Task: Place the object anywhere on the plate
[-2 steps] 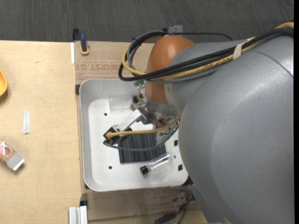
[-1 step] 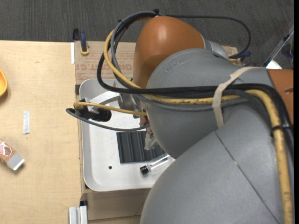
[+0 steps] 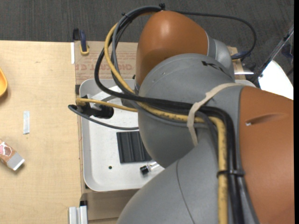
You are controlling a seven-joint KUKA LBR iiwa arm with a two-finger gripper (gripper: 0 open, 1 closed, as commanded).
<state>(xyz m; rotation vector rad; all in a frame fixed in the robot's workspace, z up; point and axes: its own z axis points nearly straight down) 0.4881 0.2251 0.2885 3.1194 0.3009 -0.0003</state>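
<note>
Nearest the camera, the arm (image 3: 196, 125) bulks over most of the camera view, its grey casing and orange bands covering the right side, with black and yellow cables (image 3: 112, 45) looping off it over the white bin (image 3: 100, 171) beneath. Whether the gripper is open, shut or carrying anything cannot be told (the arm's own body covers that part of the bin). On the bare part of the bin floor lie a dark ribbed piece (image 3: 131, 147) and, just beside the arm's edge, a small black piece (image 3: 144, 170). Left of the bin is a wooden board (image 3: 42, 181), and at its far left edge an orange-yellow rim (image 3: 2, 83) peeks in, possibly the plate. A small white strip (image 3: 26, 122) lies on the board, and lower left a small reddish-and-white packet (image 3: 10, 156), tilted. Which of these is the task's object I cannot say for sure; the packet looks the likeliest. I judge it light and fairly soft, so a grip across its narrow middle would suit, closed gently to keep it from slipping out.
</note>
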